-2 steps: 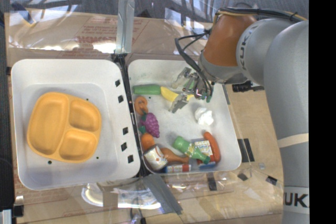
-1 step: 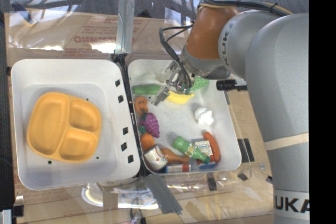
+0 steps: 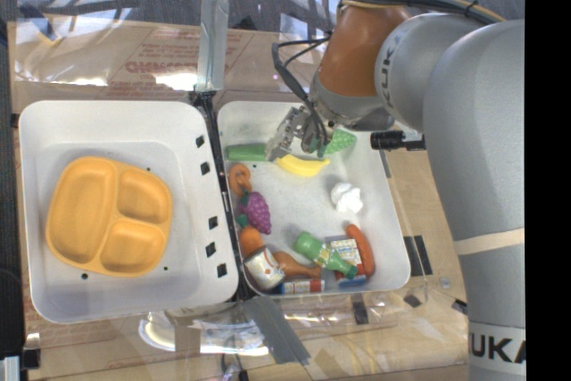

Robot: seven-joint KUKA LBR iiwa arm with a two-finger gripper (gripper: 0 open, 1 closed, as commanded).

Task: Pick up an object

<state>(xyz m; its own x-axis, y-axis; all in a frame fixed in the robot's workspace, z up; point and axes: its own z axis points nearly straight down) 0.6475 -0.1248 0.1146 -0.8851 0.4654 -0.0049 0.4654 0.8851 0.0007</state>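
My gripper (image 3: 294,138) hangs over the upper part of the right bin (image 3: 379,192), just above a yellow banana (image 3: 302,165) and a green pea-pod toy (image 3: 247,153). A green leafy piece (image 3: 339,141) lies right beside the fingers. Lower in the same bin lie a purple grape bunch (image 3: 257,211), an orange carrot (image 3: 238,178), a white crumpled lump (image 3: 347,197), a green bottle (image 3: 323,252), a red sausage (image 3: 360,247) and a small can (image 3: 261,268). No object shows between the fingers.
The left bin (image 3: 53,125) holds a yellow divided plate (image 3: 109,215). The arm's big grey body (image 3: 464,147) covers the right side of the bench. Taped plastic sheeting lies behind the bins.
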